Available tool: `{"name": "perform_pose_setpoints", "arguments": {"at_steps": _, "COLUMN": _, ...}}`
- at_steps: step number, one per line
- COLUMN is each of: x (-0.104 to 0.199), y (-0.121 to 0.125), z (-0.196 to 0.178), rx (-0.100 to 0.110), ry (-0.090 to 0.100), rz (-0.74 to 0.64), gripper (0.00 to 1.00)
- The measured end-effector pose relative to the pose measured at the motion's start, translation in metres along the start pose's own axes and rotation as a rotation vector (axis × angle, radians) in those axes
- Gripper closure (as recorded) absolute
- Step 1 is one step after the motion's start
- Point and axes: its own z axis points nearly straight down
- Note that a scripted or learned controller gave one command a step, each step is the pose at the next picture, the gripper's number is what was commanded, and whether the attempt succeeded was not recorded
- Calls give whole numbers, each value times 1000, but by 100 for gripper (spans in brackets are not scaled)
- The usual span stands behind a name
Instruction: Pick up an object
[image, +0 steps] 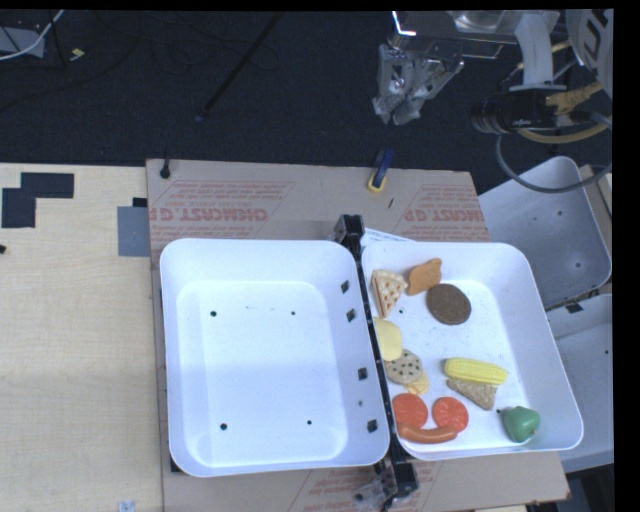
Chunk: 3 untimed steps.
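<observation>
The right bin (535, 300) holds several toy foods. Among them are a waffle wedge (388, 292), an orange piece (426, 274), a brown round patty (449, 304), a yellow corn cob (475, 371), a speckled cookie (404, 369), red tomato slices (410, 408) and a green pear (520, 424). My gripper (402, 108) hangs high beyond the far edge of the bins, well away from all of them. It is open, with nothing between its fingers.
The left bin (180, 300) sits beside the right one, joined by a black divider (362, 330). Both rest on a cardboard sheet (250, 205). A small blue and yellow clip (379, 172) lies on the cardboard behind the bins. Cables and grey hardware (545, 110) crowd the upper right.
</observation>
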Motion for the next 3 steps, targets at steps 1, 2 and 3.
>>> {"name": "perform_pose_setpoints", "arguments": {"at_steps": 1, "x": 1, "y": -94, "z": 90, "rx": 15, "ry": -3, "rz": 5, "gripper": 100}}
{"name": "perform_pose_setpoints", "arguments": {"at_steps": 2, "x": -18, "y": -7, "z": 31, "rx": -6, "ry": -3, "rz": 8, "gripper": 100}}
{"name": "perform_pose_setpoints", "arguments": {"at_steps": 3, "x": 90, "y": 0, "z": 0, "rx": 0, "ry": 1, "rz": -4, "gripper": 100}}
